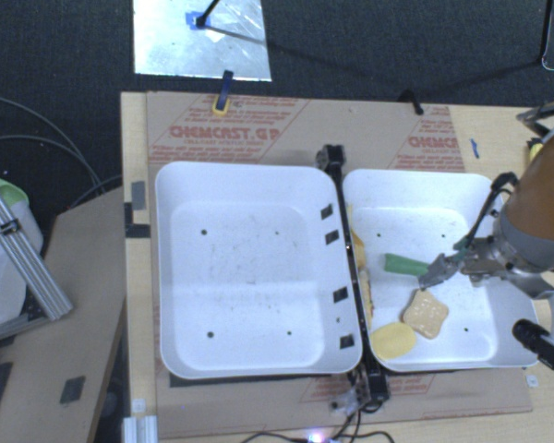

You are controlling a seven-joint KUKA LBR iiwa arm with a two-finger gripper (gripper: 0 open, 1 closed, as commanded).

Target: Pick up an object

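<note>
The hand (440, 270) hangs low over the green block (405, 265), touching its near end; whether it is spread or pinching, I cannot tell. Judged step: reaching; next, close and lift.

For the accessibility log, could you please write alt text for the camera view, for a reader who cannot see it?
A robot gripper reaches from the right into the right bin, its tip at the end of a green stick. Nearer the front of that bin lie a tan cracker and a yellow disc. The left bin sits alongside.
</note>
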